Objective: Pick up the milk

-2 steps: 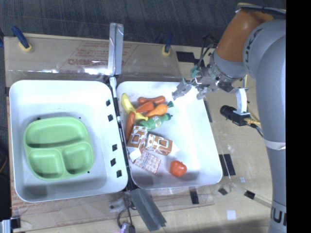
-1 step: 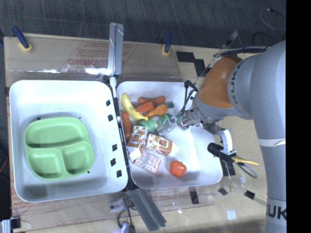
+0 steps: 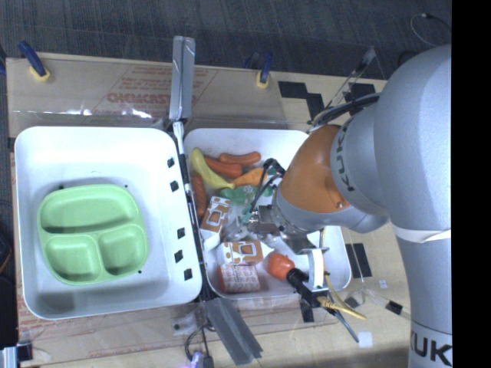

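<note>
Two small white-and-brown milk cartons lie in the right bin (image 3: 337, 271). One carton (image 3: 216, 213) lies near the bin's left wall. The other carton (image 3: 244, 250) lies just below the middle. My gripper (image 3: 255, 218) hangs low over the bin's centre, between the two cartons and slightly right of the upper one. The grey wrist and orange band hide much of it. I see nothing lifted off the bin floor.
A banana (image 3: 207, 169), sausages (image 3: 239, 158), a carrot (image 3: 249, 177), a reddish box (image 3: 240, 278) and an orange-red vegetable (image 3: 280, 265) crowd the right bin. A green divided plate (image 3: 92, 232) sits in the left bin (image 3: 31, 152). A metal divider (image 3: 182, 75) stands between the bins.
</note>
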Robot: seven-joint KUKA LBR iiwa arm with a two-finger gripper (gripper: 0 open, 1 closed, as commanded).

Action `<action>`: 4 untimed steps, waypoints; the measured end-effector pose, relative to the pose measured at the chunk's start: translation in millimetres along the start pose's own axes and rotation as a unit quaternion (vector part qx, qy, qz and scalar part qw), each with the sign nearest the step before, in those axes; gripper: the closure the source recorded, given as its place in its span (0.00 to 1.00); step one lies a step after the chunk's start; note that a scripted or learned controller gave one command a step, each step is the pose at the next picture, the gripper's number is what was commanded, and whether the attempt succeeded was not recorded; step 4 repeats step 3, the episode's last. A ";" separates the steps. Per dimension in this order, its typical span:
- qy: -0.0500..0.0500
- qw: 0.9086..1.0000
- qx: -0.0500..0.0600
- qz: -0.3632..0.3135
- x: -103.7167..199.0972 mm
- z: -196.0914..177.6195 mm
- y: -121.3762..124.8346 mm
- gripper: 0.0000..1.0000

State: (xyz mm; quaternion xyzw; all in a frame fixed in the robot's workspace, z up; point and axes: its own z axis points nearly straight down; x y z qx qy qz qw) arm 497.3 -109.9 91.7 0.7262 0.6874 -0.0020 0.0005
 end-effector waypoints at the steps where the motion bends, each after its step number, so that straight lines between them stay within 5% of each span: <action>1: 0.001 1.000 0.000 -0.003 1.5 -9.3 0.7 1.00; 2: 0.002 1.000 0.000 -0.004 56.0 -100.1 -24.0 1.00; 3: 0.002 0.995 0.001 0.103 135.8 -116.6 -28.6 1.00; 4: 0.002 0.995 0.001 0.103 135.8 -116.6 -28.6 1.00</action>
